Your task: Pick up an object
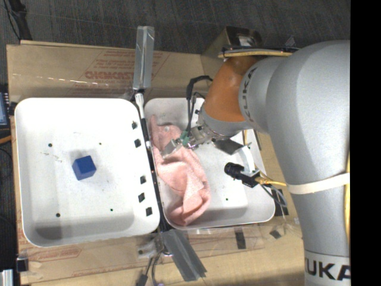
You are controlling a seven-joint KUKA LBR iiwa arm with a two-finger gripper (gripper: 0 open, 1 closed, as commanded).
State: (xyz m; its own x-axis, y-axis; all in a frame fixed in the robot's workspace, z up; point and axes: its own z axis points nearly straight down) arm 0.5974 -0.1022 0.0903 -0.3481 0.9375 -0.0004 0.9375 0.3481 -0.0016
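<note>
One gripper (180,140) sits low over the pink cloth (187,186) in the right bin (238,215), at the cloth's upper end; open or closed, can't tell from this angle. Cloth is bunched along that bin's left wall. Over in the left bin (36,118), well apart, lies a blue cube (84,167).

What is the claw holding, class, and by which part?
It cannot be told: the claw is down on the upper part of the pink cloth, its grip hidden.
</note>
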